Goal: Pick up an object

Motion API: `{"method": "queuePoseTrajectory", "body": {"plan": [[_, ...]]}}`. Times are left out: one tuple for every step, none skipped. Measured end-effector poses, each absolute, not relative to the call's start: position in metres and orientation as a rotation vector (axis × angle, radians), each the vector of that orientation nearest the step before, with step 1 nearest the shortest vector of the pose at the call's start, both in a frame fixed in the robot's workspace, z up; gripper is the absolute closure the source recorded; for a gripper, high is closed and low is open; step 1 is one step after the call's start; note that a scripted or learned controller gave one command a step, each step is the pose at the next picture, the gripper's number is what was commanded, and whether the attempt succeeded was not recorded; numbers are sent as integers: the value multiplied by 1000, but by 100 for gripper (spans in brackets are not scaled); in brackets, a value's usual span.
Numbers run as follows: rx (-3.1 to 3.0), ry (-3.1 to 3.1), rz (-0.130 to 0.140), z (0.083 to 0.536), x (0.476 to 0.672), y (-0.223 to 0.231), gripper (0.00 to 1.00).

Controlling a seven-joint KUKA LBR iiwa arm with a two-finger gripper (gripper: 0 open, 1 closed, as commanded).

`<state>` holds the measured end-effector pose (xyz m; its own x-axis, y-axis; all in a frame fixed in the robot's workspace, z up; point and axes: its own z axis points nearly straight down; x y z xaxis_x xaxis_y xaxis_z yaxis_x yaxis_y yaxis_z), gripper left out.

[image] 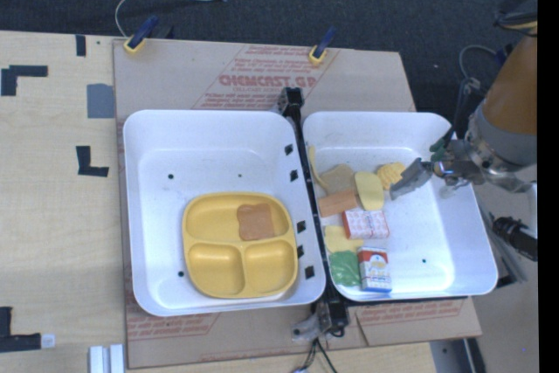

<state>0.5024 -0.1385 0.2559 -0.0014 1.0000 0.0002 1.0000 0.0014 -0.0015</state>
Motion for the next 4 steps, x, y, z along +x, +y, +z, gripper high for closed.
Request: {"method": "queuePoseTrajectory", "body": {"plan": [[-2210, -2220, 7, 127, 550, -105, 0], [-2219, -2224, -4, 86, 595, -128, 0], [-2235, -2228, -11, 90, 547, -105, 0], [-2222, -2228, -4, 88, 598, -107, 0]]}}
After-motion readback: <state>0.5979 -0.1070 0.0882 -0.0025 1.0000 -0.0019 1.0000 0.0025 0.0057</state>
